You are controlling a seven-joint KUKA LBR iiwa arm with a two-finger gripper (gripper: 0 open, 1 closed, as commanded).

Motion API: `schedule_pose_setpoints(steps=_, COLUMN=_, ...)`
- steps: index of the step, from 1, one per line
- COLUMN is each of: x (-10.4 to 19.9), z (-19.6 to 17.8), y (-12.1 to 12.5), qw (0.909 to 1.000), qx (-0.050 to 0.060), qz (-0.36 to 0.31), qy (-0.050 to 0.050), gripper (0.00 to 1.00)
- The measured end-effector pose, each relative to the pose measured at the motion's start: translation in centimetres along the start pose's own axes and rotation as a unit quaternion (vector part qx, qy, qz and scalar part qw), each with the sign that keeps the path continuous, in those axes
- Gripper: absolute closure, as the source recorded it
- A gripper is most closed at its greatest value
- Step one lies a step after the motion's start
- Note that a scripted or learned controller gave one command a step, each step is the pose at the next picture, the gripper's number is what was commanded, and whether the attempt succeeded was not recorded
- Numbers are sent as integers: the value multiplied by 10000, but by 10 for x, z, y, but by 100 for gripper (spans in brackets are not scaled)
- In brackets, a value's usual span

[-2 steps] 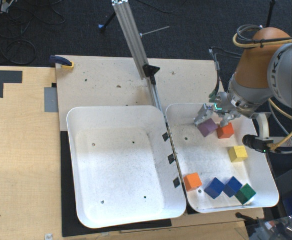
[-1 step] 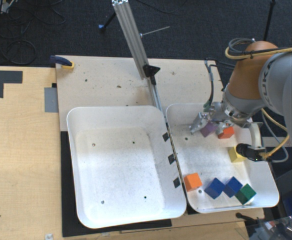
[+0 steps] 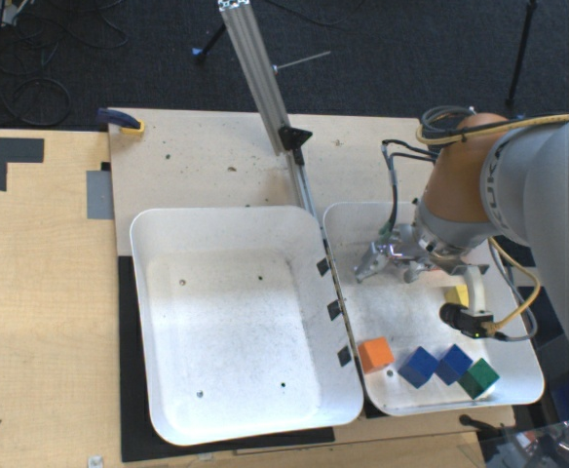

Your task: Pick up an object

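The right bin (image 3: pixel 518 388) holds an orange cube (image 3: pixel 374 354) near its left wall, two blue cubes (image 3: pixel 418 368) (image 3: pixel 452 363) side by side toward the front, and a green block (image 3: pixel 479 377) at the front right. A yellow piece (image 3: pixel 457 293) lies partly hidden behind the arm. My gripper (image 3: pixel 392 260) hangs over the middle of the right bin, above and behind the cubes. Its metal fingers are spread apart with nothing between them.
The left bin (image 3: pixel 153 261) stands beside the right one, with black clips (image 3: pixel 335 310) along the shared wall. A slanted aluminium post (image 3: pixel 260 66) rises behind the bins. A blue-and-yellow clamp (image 3: pixel 121 121) sits at the bench's back left corner. Cables loop beside the wrist.
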State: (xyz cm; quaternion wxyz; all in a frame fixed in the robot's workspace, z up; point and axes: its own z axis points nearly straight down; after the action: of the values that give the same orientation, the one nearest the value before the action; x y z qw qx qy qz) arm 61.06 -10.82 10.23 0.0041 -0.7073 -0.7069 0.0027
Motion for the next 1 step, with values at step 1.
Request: schedule_pose_setpoints(steps=1, x=0, z=11, y=0, qw=10000, qx=-35, qz=18, qy=-8, gripper=0)
